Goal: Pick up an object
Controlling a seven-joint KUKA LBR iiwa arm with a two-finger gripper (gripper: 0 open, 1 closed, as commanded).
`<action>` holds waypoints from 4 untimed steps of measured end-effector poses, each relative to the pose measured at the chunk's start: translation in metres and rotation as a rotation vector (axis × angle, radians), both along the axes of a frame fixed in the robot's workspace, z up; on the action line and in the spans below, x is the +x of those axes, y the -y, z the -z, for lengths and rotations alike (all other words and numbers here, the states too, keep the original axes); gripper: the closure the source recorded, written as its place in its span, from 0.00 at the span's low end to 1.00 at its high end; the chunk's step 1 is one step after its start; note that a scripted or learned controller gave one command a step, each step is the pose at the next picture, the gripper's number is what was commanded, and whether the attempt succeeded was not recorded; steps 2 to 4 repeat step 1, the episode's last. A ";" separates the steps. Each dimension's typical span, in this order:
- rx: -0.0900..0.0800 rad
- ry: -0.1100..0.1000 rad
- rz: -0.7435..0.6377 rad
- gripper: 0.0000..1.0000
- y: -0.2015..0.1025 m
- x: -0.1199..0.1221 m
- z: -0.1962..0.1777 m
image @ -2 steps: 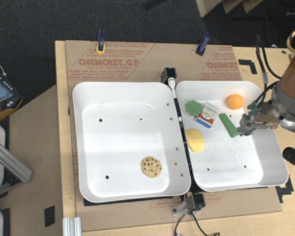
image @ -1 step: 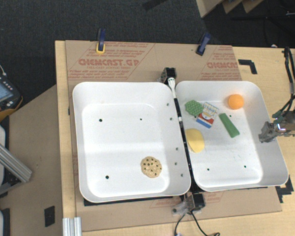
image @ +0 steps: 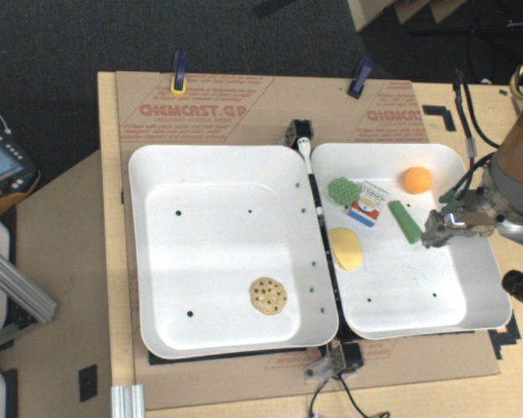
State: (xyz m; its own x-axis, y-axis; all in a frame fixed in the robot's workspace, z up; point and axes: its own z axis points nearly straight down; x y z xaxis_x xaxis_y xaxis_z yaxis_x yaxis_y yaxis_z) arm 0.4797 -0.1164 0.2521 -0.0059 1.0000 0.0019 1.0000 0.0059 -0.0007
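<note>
in the right bin (image: 471, 307), the claw (image: 438, 230) hovers just beside a green stick (image: 404, 221); whether it is spread or pressed together i cannot tell. the stick looks light and stiff, best pinched across its narrow middle. an orange ball (image: 417, 179) lies near, with open floor toward the front rim.

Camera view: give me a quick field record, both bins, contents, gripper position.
left bin: one cookie, near the front right
right bin: orange ball, green stick, green leafy piece, small red-white-blue packet, yellow lump
cluster: the leafy piece and packet are touching or nearly so; the ball lies apart at the back
gripper: over the right bin's right side, just right of the green stick
held: nothing seen between its fingers
bench: brown board, two clamps at the back edge
</note>
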 end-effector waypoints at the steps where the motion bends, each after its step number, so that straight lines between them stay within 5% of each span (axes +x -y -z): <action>1: -0.008 0.001 0.016 1.00 0.115 -0.002 0.025; 4: -0.008 0.001 0.016 1.00 0.115 -0.002 0.025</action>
